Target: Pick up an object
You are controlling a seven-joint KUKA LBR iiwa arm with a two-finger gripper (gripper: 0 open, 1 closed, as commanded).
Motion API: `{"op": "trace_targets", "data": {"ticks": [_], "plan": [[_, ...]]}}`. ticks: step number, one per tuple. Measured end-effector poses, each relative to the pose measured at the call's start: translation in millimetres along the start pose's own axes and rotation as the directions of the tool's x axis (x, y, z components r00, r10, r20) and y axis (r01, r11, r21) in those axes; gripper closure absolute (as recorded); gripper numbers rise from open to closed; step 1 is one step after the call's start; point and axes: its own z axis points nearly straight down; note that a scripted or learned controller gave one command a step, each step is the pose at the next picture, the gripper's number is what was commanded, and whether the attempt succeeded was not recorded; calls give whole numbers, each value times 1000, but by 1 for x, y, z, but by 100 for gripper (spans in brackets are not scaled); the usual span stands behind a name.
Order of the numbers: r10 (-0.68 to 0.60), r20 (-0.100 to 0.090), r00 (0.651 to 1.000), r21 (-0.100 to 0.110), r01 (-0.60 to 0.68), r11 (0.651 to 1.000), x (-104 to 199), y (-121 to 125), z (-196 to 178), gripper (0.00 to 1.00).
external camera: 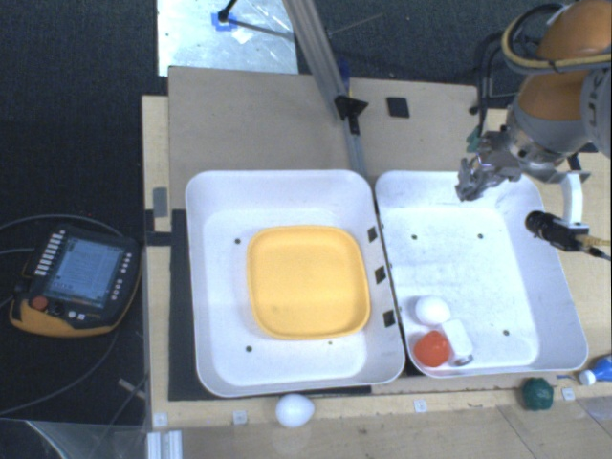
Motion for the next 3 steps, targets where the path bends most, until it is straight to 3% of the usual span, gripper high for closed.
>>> {"op": "trace_targets", "data": {"ticks": [2, 3], "plan": [[0, 0, 1000, 1, 0, 1000, 99, 16, 16, 100], [0, -1, 1000, 0, 0, 1000, 153, 20, 3, 100]]}}
